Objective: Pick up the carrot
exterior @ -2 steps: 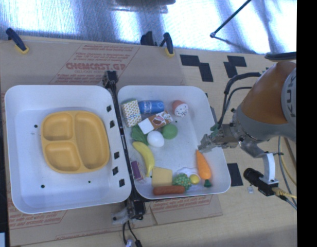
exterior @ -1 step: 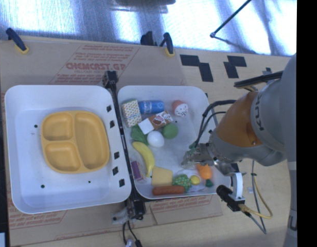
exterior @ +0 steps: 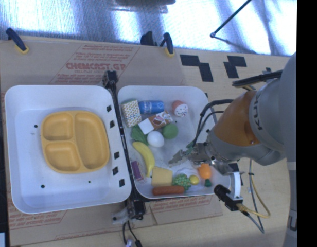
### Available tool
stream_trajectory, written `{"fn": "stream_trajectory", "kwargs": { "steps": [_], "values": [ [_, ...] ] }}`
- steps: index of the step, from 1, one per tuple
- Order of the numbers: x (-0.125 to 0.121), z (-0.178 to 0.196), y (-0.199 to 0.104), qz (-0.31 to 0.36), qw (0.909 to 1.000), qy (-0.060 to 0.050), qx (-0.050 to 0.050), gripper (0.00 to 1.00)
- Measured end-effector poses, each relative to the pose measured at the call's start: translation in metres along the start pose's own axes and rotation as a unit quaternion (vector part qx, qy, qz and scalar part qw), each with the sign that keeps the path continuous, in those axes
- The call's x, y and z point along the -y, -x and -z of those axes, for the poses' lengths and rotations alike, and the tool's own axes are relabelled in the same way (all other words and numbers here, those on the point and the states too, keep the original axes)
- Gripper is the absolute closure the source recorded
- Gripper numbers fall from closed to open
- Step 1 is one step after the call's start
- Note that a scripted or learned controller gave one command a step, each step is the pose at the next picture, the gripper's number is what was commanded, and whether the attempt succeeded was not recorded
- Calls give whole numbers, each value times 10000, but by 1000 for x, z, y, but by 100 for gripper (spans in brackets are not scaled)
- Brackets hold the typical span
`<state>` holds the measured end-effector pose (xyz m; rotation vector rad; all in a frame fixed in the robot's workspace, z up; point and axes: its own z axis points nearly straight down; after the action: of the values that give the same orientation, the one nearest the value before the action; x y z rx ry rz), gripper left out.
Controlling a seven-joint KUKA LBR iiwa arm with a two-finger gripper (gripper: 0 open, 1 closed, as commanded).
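The carrot [exterior: 205,171] is a short orange piece with a green tip, lying near the front right corner of the right bin [exterior: 195,92]. My gripper [exterior: 186,156] hangs low inside that bin, just up and to the left of the carrot. It is close to the carrot, and nothing shows in its grasp. The grey arm with its orange band [exterior: 235,125] reaches in from the right and hides part of the bin's right wall.
Packed around it in the right bin are a banana [exterior: 144,157], a white egg [exterior: 155,139], a green lime [exterior: 170,131], a yellow block [exterior: 161,176], a red sausage [exterior: 169,190] and a blue can [exterior: 151,107]. The left bin [exterior: 14,138] holds a yellow divided plate [exterior: 75,140].
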<state>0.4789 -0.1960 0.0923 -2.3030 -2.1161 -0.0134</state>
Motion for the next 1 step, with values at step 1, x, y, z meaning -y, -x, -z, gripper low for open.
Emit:
{"fn": "stream_trajectory", "kwargs": {
  "steps": [1],
  "values": [
    [1, 1, 13, 2544, 9671, -18, 68, 0]
  ]
}}
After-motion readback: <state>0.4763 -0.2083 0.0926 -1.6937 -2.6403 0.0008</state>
